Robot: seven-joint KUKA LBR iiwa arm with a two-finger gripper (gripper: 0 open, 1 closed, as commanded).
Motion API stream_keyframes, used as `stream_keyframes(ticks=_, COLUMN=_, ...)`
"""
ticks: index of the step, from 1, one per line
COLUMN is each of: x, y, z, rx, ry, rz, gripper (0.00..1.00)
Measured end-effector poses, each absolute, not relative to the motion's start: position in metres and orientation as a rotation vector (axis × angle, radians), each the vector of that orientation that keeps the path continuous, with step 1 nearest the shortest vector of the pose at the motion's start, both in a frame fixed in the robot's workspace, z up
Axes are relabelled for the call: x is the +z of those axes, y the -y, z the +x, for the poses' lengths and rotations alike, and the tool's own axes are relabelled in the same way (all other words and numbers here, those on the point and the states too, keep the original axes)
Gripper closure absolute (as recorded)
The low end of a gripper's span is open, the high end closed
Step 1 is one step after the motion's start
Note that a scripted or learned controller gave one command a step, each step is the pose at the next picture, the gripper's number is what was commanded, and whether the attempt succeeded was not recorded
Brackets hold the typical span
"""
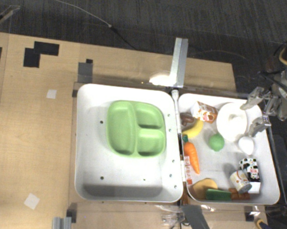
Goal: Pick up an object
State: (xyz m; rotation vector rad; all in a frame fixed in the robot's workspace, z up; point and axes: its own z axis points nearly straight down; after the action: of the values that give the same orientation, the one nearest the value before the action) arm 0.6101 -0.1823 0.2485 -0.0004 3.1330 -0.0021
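My gripper [257, 113] hangs over the far right corner of the right bin [271, 188], its two fingers apart and open, with nothing held between them. It is just right of a white bowl [231, 121]. In the same bin lie a white egg [246, 144], a green ball [216, 142], an orange carrot [192, 158], a yellow banana [194, 129], a snack packet [206, 111], a cow-patterned carton [249, 170], a small can [239, 181], a green block [218, 195] and a tan piece [205, 184].
The left bin [89, 147] holds a green divided plate [136, 128]. A metal post [179, 62] stands behind the wall between the bins. Wooden bench surface [28, 137] stretches to the left.
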Motion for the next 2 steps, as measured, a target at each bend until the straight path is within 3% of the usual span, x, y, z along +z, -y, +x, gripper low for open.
stream_keyframes(ticks=1, x=0.153, y=0.18, z=0.616, rx=0.002, ry=-3.141, rz=0.01, gripper=0.0)
stream_keyframes(ticks=2, x=0.105, y=0.154, z=0.612, rx=-0.007, ry=-3.122, rz=-0.052, gripper=0.0)
